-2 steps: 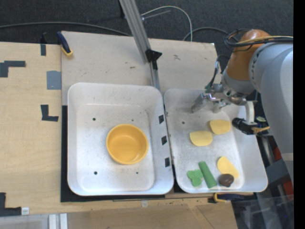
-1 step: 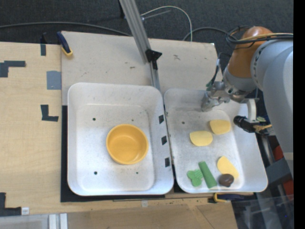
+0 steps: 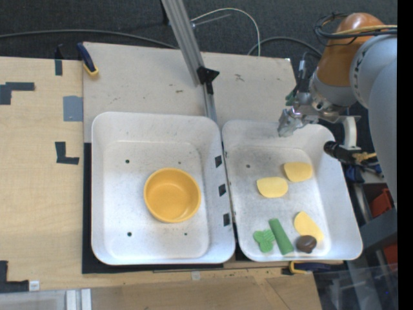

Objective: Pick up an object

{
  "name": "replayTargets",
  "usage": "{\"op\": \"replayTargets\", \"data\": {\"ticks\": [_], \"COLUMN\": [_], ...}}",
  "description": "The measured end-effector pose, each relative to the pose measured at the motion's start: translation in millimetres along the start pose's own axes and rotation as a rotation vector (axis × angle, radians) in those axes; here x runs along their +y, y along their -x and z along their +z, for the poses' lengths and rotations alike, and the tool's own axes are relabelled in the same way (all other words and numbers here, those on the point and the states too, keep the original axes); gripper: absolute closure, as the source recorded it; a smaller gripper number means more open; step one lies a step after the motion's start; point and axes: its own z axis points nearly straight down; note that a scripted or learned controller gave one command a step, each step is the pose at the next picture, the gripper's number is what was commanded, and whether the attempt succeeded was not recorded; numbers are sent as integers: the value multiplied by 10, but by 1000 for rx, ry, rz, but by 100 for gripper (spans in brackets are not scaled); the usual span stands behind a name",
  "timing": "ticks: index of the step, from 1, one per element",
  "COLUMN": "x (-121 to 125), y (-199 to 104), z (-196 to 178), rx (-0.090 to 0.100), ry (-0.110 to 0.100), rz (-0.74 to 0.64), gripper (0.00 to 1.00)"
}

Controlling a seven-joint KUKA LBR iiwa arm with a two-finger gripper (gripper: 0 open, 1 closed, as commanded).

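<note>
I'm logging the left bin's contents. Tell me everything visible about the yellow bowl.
The bowl is round, yellow-orange and looks like smooth plastic, with a thick rim and a flat bottom. It stands upright, open side up, with nothing visible inside it. It sits on the floor of the left bin, slightly right of centre, away from the walls. Nothing else touches it.

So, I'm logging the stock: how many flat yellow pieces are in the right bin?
3: one near the middle, one just left of it, one by the front, beside the brown piece.

Right bin's [image 3: 335,192] far half lies open; yellow pieces [image 3: 286,179] crowd mid-floor.
</note>
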Motion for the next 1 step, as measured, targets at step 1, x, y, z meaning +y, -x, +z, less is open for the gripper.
{"op": "replayTargets", "data": {"ticks": [1], "x": [-60], "y": [-52], "z": [-588], "rx": [0], "ry": [0], "rz": [1], "gripper": [100]}}
